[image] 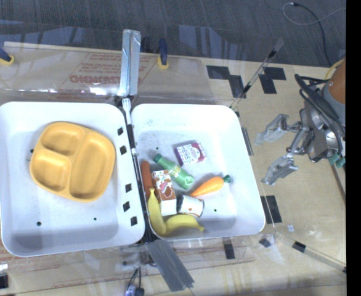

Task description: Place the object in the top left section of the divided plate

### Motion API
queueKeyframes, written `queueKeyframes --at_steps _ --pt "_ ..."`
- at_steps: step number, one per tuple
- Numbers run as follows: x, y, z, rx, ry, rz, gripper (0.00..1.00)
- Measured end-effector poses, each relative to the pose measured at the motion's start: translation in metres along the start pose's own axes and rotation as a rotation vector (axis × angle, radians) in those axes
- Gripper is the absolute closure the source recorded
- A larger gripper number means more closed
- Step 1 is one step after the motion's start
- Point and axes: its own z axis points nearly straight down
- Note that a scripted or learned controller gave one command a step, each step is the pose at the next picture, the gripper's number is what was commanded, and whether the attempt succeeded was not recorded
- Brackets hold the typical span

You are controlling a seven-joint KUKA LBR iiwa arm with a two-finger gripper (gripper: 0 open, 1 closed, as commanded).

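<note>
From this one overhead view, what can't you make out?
- Arm: cut off by the right edge; just the pincer end is in frame.
- Small carton: label print too small to read.
- Banana: partly covered by the carton pile.
- Divided plate: section depth unclear from above.

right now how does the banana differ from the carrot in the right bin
The banana is yellow, curved and longer; the carrot is orange, straight and shorter. The banana lies at the right bin's near edge, the carrot further up, beside the green bottle. The carrot has a green tip. Both are toy foods lying flat.
</note>
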Motion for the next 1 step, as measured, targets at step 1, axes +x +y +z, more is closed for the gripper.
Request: queueKeyframes --at_steps 1 --pt "-0.0007 0.0005 -0.0096 0.001 0.001 -0.003 1.0"
